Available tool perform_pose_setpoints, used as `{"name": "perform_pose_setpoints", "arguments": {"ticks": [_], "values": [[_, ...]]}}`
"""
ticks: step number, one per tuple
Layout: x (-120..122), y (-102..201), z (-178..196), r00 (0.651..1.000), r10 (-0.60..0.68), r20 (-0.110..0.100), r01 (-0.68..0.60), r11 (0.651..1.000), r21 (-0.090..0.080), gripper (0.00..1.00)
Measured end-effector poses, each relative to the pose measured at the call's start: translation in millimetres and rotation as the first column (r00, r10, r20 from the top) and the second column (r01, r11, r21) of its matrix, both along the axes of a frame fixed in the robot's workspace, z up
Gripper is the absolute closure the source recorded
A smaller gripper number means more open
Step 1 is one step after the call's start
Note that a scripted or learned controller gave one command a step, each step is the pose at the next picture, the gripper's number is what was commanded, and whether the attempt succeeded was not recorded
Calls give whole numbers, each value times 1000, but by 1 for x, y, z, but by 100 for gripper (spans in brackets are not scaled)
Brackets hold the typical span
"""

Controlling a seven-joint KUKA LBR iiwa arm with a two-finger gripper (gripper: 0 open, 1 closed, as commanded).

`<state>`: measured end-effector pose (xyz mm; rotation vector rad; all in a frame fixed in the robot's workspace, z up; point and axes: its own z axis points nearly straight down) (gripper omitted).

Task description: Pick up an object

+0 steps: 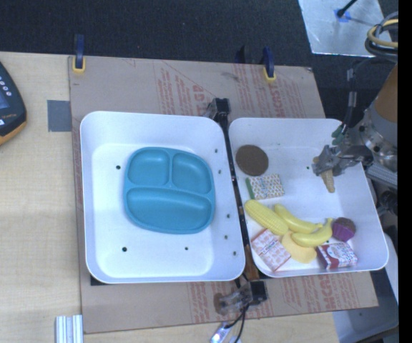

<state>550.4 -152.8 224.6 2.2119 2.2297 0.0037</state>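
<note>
Fingers (329, 168) seemingly pinching a tan cone (329, 184) over right bin (302, 136), packet labels unreadable

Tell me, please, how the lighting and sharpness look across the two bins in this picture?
In the camera view, light is even and soft over the left bin, with the blue divided plate fairly crisp; the hand over the right bin looks smeared and throws little shadow.

My pincer (332, 164): dark grey metal, small and angular, blurred in detail. Wrist block behind it is pale grey with lighter silver edges. Orange-tan patch of my arm (386, 100) above that. A thin dark rod or cable rises beside the wrist.
</note>
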Motion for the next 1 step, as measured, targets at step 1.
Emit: {"name": "perform_pose_setpoints", "arguments": {"ticks": [1], "values": [[11,68,-3,1000,3,-6,-3,1000,1,100]]}}
